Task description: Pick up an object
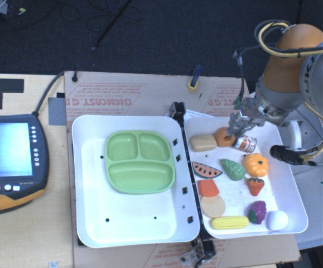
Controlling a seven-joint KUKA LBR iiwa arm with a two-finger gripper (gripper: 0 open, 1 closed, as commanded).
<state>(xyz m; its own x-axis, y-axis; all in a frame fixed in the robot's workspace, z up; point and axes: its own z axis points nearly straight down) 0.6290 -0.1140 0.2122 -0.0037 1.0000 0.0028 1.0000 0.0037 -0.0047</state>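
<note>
Two shallow white bins (94, 228) share the bench; my gripper (237, 126) hangs over the right bin's (295, 200) crowded far edge, finger state unclear.

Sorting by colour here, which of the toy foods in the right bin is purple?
The grape bunch, near the front edge between the yellow corn and white egg.
</note>
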